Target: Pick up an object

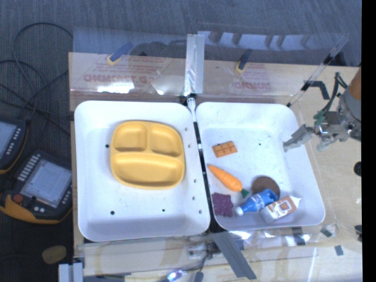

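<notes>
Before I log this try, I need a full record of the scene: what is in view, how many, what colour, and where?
bins: 2, white, side by side on the bench
divided plate: 1, yellow, left bin
toy waffle: 1, orange-brown, right bin, upper middle
toy carrot: 1, orange, right bin, centre
purple toy: 1, right bin, near left corner
bottle: 1, blue, white cap, near edge
brown round toy: 1, behind the bottle
small carton: 1, white and orange, near right corner
handheld controllers: 2, floor, far left
gripper: 1, grey, over the right bin's right rim
</notes>
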`<state>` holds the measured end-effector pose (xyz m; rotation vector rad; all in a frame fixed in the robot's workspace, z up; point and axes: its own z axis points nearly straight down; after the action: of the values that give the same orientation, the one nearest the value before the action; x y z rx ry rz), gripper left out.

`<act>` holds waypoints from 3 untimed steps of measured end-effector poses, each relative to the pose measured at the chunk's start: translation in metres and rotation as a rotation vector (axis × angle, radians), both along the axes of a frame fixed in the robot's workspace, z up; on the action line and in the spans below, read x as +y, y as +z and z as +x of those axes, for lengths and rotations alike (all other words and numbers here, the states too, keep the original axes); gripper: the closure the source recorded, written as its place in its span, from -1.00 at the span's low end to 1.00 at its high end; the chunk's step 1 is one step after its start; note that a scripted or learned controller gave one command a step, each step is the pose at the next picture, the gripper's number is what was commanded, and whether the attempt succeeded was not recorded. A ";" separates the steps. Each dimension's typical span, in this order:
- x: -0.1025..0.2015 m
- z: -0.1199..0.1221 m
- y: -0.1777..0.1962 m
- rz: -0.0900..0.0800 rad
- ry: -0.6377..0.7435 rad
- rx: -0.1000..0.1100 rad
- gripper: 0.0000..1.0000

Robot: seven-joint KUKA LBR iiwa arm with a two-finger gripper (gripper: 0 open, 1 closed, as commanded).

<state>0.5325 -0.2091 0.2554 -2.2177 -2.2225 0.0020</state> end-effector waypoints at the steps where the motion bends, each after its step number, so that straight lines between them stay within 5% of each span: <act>1: 0.059 0.009 -0.095 0.001 0.028 0.001 -1.00; 2: 0.065 -0.043 -0.164 -0.005 -0.140 -0.020 -1.00; 3: 0.038 0.011 -0.165 -0.004 -0.278 -0.016 -1.00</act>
<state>0.5439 -0.1709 0.0908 -2.5152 -1.9028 -0.0110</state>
